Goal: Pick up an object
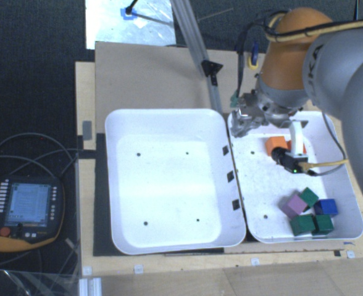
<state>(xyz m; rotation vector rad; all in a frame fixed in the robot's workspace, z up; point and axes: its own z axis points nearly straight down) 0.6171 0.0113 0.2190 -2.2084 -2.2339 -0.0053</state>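
Hanging over the far left corner of the right bin, the gripper sits close to the wall shared with the left bin. Whether it is spread or pressed together cannot be told from this slant. An orange block lies on the bin floor just right of the gripper. Well apart, in the near right corner, a purple block, a blue block and green blocks huddle together, touching one another.

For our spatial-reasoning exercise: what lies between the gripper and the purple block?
Only bare bin floor separates the gripper and purple block, per the camera view.
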